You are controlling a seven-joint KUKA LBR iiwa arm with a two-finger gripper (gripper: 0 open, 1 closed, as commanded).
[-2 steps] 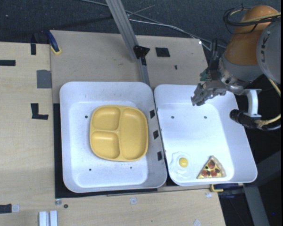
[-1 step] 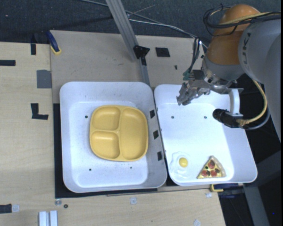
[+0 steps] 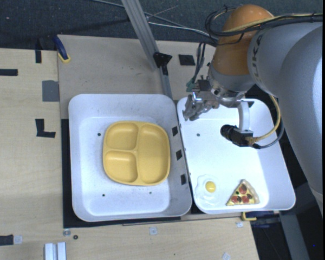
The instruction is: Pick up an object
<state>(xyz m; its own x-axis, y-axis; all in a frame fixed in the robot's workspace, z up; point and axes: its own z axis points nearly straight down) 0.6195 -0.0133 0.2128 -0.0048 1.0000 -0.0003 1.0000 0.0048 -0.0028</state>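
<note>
Grey arm (image 3: 292,80) enters from the right, its orange band (image 3: 235,39) above the wrist. The wrist points down and leftward, carrying the tool (image 3: 194,108) low, with a black cable looped beside it.

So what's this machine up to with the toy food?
A grey robot arm reaches in from the right, its gripper hanging over the far corner of the right bin. It holds nothing yet. A toy fried egg and a pizza slice lie at that bin's near end, and a yellow divided plate sits in the left bin.
</note>
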